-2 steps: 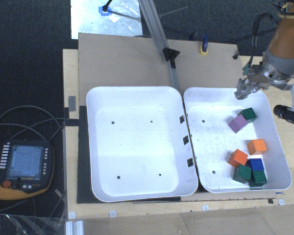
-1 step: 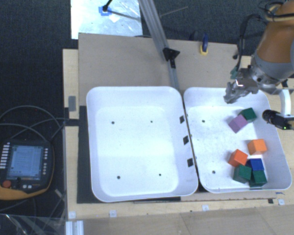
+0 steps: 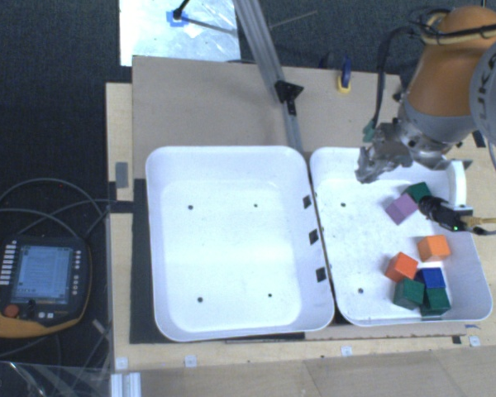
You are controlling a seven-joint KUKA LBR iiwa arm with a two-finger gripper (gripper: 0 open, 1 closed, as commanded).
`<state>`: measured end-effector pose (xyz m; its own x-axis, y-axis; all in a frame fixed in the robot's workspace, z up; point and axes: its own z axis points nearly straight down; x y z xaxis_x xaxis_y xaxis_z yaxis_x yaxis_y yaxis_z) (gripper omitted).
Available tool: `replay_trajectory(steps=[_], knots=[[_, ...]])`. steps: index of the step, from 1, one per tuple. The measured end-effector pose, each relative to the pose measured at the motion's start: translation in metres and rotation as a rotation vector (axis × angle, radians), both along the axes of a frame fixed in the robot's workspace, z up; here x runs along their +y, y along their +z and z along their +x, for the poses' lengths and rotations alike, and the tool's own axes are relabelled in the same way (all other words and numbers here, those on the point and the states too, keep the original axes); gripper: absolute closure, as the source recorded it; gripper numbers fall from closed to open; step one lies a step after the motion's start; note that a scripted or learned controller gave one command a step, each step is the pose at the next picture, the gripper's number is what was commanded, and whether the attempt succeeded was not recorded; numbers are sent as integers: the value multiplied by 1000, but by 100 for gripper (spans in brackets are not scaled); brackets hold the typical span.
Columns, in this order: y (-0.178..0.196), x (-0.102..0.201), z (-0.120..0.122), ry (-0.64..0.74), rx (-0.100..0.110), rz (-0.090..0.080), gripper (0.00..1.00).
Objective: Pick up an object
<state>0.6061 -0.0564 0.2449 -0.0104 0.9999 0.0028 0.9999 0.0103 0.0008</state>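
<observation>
While gripper [image 3: 372,169] hovers, purple block [image 3: 402,208] near, lower right

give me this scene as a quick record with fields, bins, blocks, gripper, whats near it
bins: two white bins side by side, left bin, right bin
blocks: all in the right bin; purple block, dark green block, two orange blocks, blue block, green blocks at the near corner
gripper: gripper over the right bin's far side, nothing seen between its fingers
nearest block: purple block
beside bench: teach pendant
</observation>
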Motion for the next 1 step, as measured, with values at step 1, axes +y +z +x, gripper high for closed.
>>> replay_trajectory(steps=[1], knots=[[-12, 45, -32, -1, 3, 0, 100]])
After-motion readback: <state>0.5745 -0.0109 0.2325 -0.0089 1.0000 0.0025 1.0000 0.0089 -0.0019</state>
